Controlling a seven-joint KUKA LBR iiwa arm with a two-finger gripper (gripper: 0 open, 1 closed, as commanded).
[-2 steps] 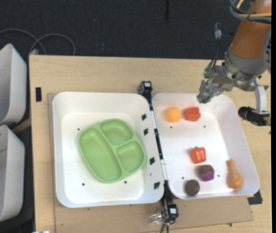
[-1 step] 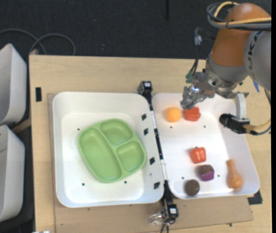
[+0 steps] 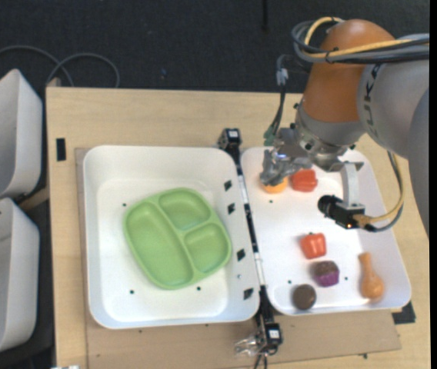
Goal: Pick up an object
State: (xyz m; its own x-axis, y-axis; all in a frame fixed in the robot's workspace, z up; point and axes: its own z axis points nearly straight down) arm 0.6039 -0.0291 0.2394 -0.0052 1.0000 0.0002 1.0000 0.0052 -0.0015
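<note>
White plastic makes up your two bins: the left bin [image 3: 103, 298] carries one green divided plate [image 3: 176, 238], well away from the pincer [image 3: 275, 169], which is down in the far corner of the right bin [image 3: 384, 229]. You can count six objects there: one yellow-orange piece [image 3: 274, 186] directly under the pincer, one red-orange piece [image 3: 304, 180] just beside it, and nearer you one red pepper [image 3: 314, 245], one purple piece [image 3: 326, 274], one brown ball [image 3: 304, 297] and one tan gourd [image 3: 370, 276]. Whether the pincer is spread or pinching, you cannot tell.
</note>
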